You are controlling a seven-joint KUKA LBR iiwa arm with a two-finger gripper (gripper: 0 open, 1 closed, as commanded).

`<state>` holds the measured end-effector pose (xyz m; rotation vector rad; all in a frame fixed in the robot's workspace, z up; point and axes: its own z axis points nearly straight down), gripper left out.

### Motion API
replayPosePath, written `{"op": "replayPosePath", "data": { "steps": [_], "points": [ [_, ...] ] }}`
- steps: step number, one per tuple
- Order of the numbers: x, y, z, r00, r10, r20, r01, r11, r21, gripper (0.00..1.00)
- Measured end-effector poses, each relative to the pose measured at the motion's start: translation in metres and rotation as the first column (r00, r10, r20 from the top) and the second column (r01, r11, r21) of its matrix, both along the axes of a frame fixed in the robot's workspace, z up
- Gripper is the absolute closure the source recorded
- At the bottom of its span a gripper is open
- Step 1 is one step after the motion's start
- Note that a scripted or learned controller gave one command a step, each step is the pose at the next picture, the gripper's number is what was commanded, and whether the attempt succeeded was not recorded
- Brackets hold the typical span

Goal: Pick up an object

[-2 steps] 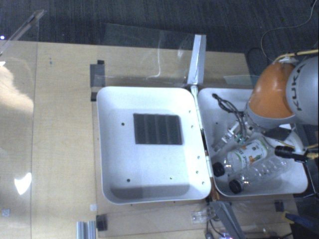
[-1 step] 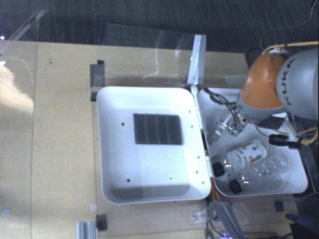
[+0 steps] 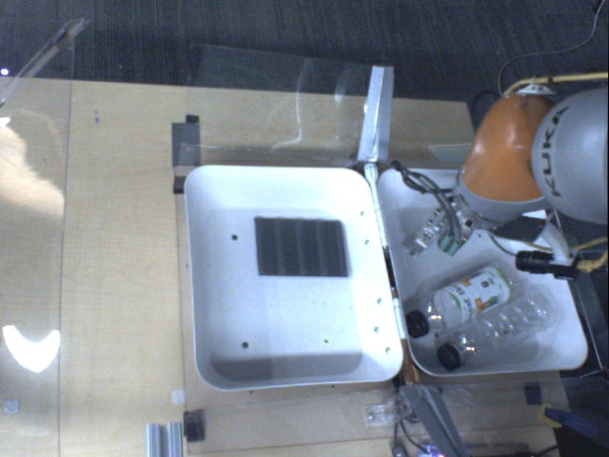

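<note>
Two clear plastic bottles lie on their sides in the right bin (image 3: 563, 348). One bottle (image 3: 473, 294) has a white label with green and orange print and a black cap pointing left. The other bottle (image 3: 504, 327) lies just in front of it, unlabelled, its black cap toward the bin's front left corner. My gripper (image 3: 436, 232) hangs over the back left part of the right bin, above and apart from the bottles, with nothing seen between its fingers. A dark grey ribbed rectangular pad (image 3: 301, 247) lies flat in the middle of the left bin (image 3: 197, 274).
A clear plastic sheet and a metal upright (image 3: 377, 112) stand behind the bins. The divider between the bins (image 3: 384, 255) is close to the gripper's left. Cables run along the arm at the right edge.
</note>
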<state>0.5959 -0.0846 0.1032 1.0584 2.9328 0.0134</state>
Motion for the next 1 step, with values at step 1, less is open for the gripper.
{"op": "replayPosePath", "data": {
  "steps": [1],
  "points": [
    [-0.0001,0.0001,-0.0001,1.000,0.000,0.000,0.000,1.000,0.000,0.00]
  ]
}}
